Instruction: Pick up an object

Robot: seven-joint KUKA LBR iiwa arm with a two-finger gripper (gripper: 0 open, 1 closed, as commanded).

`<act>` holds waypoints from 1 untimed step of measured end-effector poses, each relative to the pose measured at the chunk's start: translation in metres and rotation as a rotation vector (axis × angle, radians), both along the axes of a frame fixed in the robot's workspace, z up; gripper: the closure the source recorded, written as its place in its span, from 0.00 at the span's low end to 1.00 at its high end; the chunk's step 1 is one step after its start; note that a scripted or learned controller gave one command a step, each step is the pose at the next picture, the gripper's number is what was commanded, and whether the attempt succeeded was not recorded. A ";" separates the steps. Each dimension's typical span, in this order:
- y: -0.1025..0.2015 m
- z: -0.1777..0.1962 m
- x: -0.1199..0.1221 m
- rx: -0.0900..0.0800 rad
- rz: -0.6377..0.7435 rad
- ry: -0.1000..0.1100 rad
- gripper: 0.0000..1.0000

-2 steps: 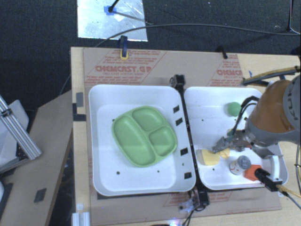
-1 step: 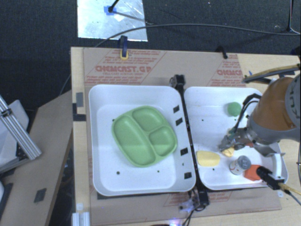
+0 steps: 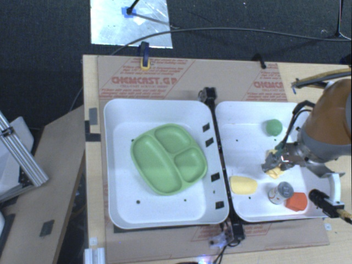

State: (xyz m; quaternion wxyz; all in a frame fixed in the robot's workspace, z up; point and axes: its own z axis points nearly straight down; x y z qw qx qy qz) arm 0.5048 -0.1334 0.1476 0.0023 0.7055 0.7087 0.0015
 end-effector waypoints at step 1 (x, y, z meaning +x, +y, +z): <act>-0.009 0.048 0.002 -0.001 0.000 -0.002 1.00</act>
